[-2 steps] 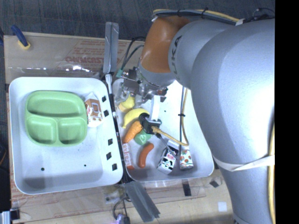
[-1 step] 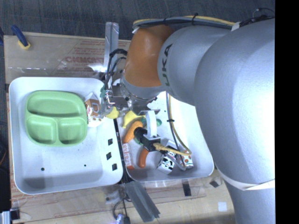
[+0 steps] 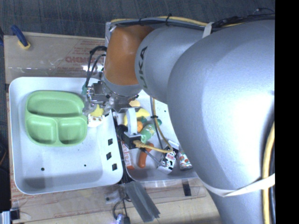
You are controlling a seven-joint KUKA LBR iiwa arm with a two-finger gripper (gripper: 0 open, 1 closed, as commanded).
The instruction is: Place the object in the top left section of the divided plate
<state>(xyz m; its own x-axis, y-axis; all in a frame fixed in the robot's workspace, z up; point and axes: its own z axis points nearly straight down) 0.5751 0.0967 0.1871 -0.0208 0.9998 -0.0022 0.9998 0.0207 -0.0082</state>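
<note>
Camera view has the arm [image 3: 201,78] coming in from the right and covering most of the right bin [image 3: 154,178]; its orange band [image 3: 122,55] sits over the gap between the two bins. The gripper [image 3: 96,107] hangs at the right rim of the left bin [image 3: 60,171], just beside the green divided plate [image 3: 56,117]. A small yellow-and-white object [image 3: 96,115] sits right at the fingertips, near the plate's right edge. It looks pinched there, but the wrist blocks the fingers, so I cannot tell whether the hand is clenched on it or just above it. My read: that is the task's thing, carried over from the right bin and staged beside the plate, not yet over any section. The plate lies flat in the upper half of the left bin, with one long section along the top and two smaller ones below; all three look bare. Which part counts as top left is ambiguous from this slant; likely the left end of the long section. The rest of the left bin floor holds nothing but a few dark marks. The right bin holds a cluttered pile: a yellow piece [image 3: 140,112], a green item [image 3: 147,133], an orange stick shape [image 3: 142,158] and a small black-and-white carton [image 3: 170,160], all touching or overlapping under the arm. A yellow cable [image 3: 156,149] drapes across that pile and could snag. A blue clip [image 3: 19,35] sits at the bench's far left corner, well apart.
</note>
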